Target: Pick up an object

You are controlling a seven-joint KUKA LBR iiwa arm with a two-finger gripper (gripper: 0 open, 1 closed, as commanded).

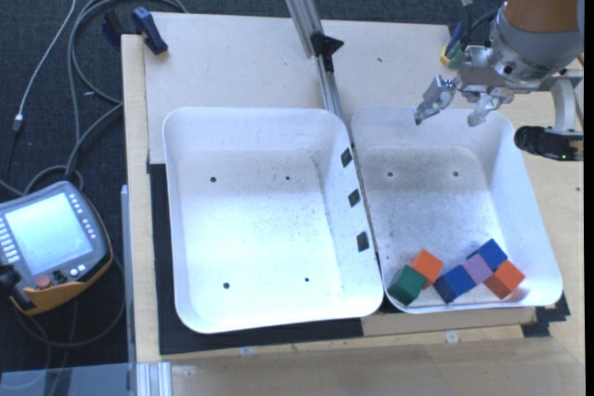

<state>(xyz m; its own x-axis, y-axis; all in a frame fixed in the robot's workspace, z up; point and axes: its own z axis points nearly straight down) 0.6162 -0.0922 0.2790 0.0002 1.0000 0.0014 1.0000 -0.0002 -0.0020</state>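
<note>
Blocks, small and coloured, are what the arm can pick, and all lie in the near corner of the right bin (520, 190). From left to right there is a green block (405, 284), an orange block (427, 265) touching it, a blue block (454, 283), a purple block (477, 268), a second blue block (490, 252) behind it, and a red-orange block (507, 278) beside the bin wall. The left bin (186, 144) has no blocks in it. The gripper (455, 106) hangs over the far edge of the right bin, well apart from the blocks; its two fingers are spread and nothing is between them. For a good grasp, the arm should probably travel toward the near corner and choose the green block, because its left side is free. The blocks in the middle are packed closely, so a finger could push a neighbour. The red-orange one looks risky, being just beside the wall.
</note>
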